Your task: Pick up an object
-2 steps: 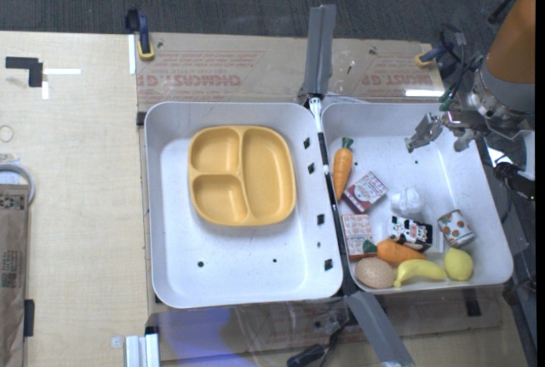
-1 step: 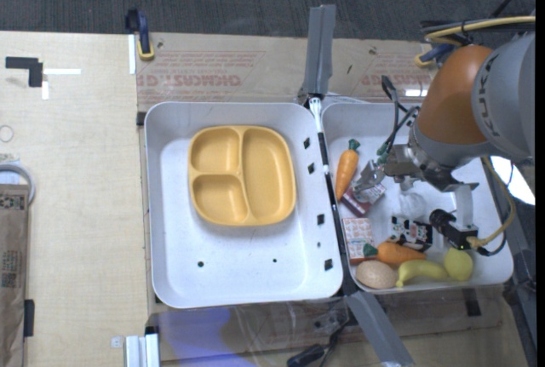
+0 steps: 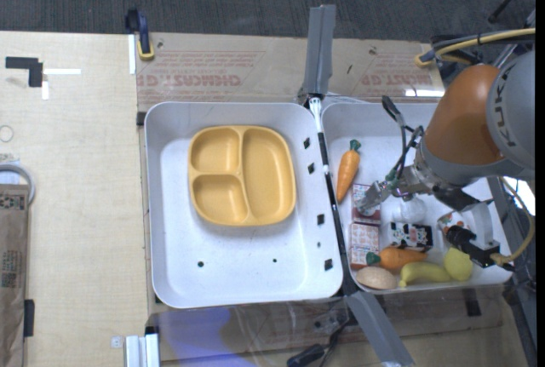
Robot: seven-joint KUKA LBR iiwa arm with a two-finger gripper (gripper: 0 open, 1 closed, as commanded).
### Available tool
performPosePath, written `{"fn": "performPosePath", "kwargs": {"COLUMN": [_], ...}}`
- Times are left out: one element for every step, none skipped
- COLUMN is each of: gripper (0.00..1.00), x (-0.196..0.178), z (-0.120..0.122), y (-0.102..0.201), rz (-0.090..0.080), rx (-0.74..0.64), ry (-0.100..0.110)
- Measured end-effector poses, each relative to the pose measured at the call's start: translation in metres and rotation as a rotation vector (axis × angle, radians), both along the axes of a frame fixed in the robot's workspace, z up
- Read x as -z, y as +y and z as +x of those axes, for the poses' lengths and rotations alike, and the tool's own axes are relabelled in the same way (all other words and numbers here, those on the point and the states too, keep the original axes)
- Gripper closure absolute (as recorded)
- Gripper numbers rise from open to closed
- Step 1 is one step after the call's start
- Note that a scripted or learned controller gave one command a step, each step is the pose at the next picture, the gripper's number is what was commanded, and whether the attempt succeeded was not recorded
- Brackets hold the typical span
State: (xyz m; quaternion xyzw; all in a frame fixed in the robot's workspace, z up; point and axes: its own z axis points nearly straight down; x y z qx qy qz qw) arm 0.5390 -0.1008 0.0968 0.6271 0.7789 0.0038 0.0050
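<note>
The desk [image 3: 68, 186] carries two white bins side by side. The left bin [image 3: 170, 272] holds a yellow divided plate [image 3: 243, 175] toward its far edge. The right bin [image 3: 336, 114] is crowded: the arm [image 3: 468, 123] leans in over it, and the claw [image 3: 368, 202] hangs low near the bin's middle, close to its left wall. Whether the claw is clenched or released I cannot tell from here.

The nearest thing to grab looks to be the toy carrot [image 3: 347, 171], lying by the left wall toward the far edge. Its long axis runs roughly from far edge to near edge, a little slanted, green top pointing to the far edge and tip toward the claw.

My worry is the crowding. The claw sits just beside a small printed box [image 3: 366, 231] as well as the carrot's tip, so it could close on the wrong thing, or pinch the tapered tip and let it slip out. Along the near edge lie an orange piece [image 3: 400, 257], a banana [image 3: 424, 273] and a pale egg-shaped piece [image 3: 376, 278], which a sweep could knock about.
</note>
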Motion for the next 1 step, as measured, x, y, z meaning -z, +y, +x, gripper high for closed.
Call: {"fn": "performPosePath", "kwargs": {"gripper": [0.0], "x": [0.0007], "z": [0.0316], "y": [-0.007], "rz": [-0.002], "rx": [-0.308], "ry": [0.005]}}
